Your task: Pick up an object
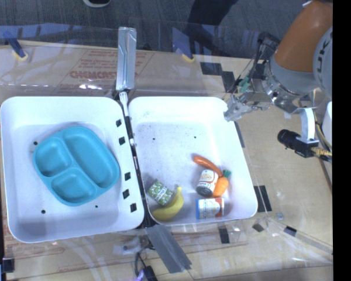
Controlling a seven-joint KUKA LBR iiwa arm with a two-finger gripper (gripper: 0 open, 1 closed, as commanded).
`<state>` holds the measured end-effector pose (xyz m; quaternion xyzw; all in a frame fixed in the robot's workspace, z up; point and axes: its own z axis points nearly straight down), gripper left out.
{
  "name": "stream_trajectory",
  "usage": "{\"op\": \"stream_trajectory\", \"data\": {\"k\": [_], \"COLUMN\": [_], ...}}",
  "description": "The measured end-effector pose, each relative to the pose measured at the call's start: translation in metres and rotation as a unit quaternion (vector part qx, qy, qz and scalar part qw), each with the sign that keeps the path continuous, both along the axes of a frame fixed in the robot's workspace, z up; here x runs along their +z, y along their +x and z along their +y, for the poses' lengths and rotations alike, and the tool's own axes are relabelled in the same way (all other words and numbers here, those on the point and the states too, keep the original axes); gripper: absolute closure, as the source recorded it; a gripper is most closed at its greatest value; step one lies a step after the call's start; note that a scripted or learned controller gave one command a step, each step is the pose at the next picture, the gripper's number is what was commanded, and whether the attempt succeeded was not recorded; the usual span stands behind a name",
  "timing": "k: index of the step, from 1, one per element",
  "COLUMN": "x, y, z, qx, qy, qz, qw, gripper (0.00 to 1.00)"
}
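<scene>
Hovering over the right bin's (164,107) far corner, fingers (233,112) touch nothing.

Arm (307,40) body: grey casing with a broad, rounded orange band above the wrist, glossy, catching light. Part of a dark printed letter shows on the grey shell at the far right. Wrist end is a cluster of metallic silver brackets and fittings, with thin black cables looping off the far side and a hint of green wiring among them. Gripper (233,112) is small, pale grey metal. A white bracket and a black cylindrical fitting show on the near-right side.
</scene>
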<state>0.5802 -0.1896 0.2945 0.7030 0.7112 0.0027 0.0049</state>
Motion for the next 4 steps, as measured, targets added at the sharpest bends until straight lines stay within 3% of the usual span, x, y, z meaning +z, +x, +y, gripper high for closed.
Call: {"op": "stream_trajectory", "data": {"k": [1,2,3,4], "x": [-0.006,-0.041,-0.091,-0.203], "y": [-0.001,0.048,0.072,0.01], "z": [0.001,0.015,-0.02,-0.019], "qx": [0.001,0.059,0.11,0.108], "qy": [0.0016,0.0016,0.0009,0.0018], "qz": [0.006,0.007,0.006,0.007], "qw": [1.0,0.9982,0.9939,0.9941], "gripper": [0.0,0.0,0.0,0.0]}}
